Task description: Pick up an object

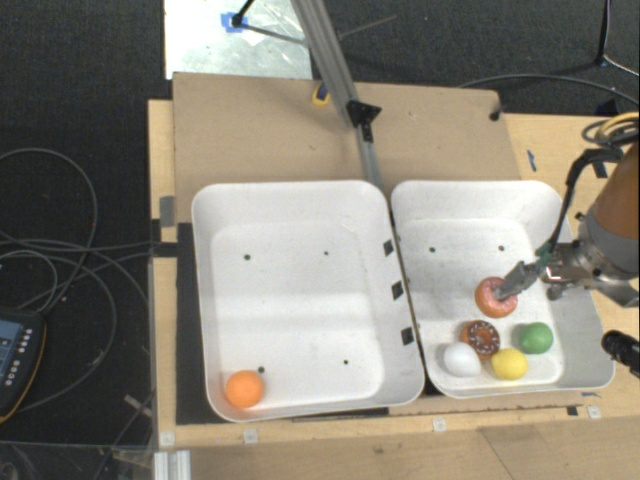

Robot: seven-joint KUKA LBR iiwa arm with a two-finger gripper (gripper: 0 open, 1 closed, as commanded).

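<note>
Gripper (508, 286) tip on pink donut (493, 297) in right bin (470, 200), jaws state can't tell; risk: slips off ring, bumps brown donut (483, 337) nearby.

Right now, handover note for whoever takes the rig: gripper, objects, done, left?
Gripper: down in the right bin, at the pink donut; grasp not confirmed.
Right bin, near corner: chocolate donut, green ball, white ball, yellow ball, clustered close.
Left bin: orange ball in its near left corner.
Done: reach to the pink donut.
Left: secure the grip and lift.
</note>
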